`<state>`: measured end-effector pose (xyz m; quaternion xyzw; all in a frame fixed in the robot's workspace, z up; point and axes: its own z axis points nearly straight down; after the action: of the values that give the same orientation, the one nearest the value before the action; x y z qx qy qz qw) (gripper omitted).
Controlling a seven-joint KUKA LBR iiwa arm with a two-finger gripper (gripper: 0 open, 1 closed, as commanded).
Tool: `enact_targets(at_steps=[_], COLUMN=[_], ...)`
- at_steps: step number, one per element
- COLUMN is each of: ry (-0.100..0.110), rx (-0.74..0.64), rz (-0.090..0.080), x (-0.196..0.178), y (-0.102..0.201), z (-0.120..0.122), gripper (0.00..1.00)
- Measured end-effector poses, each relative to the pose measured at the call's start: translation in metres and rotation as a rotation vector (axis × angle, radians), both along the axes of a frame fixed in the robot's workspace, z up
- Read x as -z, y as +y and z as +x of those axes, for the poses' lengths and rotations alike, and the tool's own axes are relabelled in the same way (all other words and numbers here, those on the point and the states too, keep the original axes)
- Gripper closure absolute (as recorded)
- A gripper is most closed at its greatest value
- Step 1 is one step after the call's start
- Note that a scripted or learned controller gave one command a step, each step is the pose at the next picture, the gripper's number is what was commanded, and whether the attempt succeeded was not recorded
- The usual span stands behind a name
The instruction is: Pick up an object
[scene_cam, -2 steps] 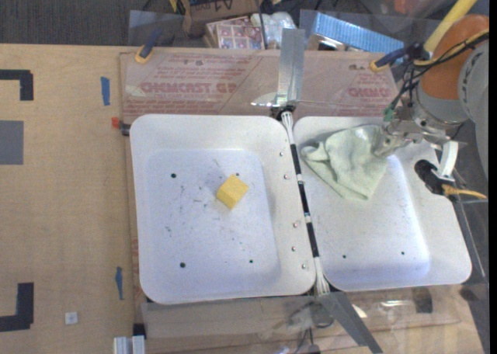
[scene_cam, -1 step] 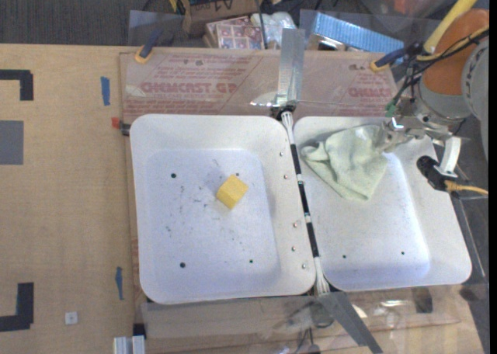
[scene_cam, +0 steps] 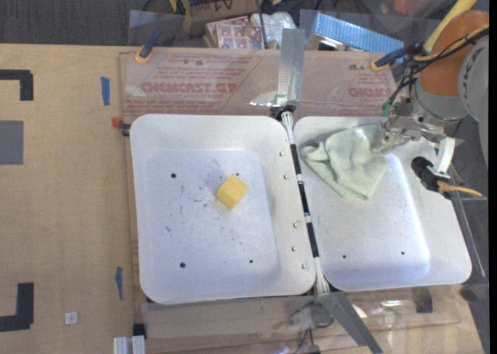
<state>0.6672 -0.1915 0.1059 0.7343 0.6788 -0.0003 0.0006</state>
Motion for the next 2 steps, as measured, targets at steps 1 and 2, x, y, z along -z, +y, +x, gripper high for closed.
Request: enact_targets(at_steps=[1, 2], ry=[-0.003, -0.007], rx=[-0.07, -0.073], rz=[-0.001, -0.004], x=[0.017, 0.005], y=[-0.008, -0.007], z=[0.002, 0.004], gripper=[1.0, 1.0])
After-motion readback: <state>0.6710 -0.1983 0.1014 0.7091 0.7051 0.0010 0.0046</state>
